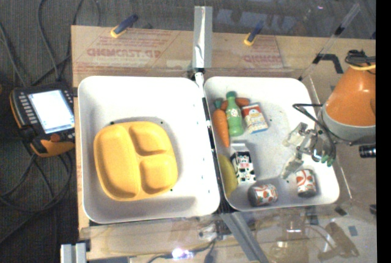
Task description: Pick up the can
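Two red-and-white cans lie in the right bin (275, 87) near its front edge. One can (263, 194) is at the front middle and the other can (304, 181) is at the front right. My gripper (294, 150) hangs over the right side of this bin, just above and left of the front-right can. Its fingers (297, 133) are spread open with nothing between them. The orange band of the arm (353, 103) reaches in from the right.
A carrot (220, 125), a green bottle (234, 114), a small carton (255, 118), a black-and-white carton (243, 165) and a banana (228, 175) lie in the right bin's left half. The left bin (91, 96) holds a yellow divided plate (135, 159).
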### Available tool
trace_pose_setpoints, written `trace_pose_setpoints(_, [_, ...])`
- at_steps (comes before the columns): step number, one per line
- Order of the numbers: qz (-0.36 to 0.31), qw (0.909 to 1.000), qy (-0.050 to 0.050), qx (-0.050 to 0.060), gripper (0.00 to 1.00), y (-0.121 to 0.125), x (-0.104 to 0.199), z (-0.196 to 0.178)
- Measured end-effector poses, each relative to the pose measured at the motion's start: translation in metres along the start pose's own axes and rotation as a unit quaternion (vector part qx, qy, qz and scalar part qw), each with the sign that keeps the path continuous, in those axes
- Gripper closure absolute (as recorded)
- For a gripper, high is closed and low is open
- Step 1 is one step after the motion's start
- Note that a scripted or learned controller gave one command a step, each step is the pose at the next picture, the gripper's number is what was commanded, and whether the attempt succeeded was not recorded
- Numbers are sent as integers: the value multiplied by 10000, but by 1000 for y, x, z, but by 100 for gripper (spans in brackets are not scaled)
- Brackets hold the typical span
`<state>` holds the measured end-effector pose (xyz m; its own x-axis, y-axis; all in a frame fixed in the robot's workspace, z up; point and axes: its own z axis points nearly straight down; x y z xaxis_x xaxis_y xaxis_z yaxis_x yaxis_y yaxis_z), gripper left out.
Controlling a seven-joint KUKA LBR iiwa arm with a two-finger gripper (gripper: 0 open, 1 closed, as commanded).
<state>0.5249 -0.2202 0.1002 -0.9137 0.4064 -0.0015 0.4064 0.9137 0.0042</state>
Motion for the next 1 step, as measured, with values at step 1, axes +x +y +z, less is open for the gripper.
trace_pose_setpoints(1, [199, 9998, 1, 2, 0, 2, -7, -15])
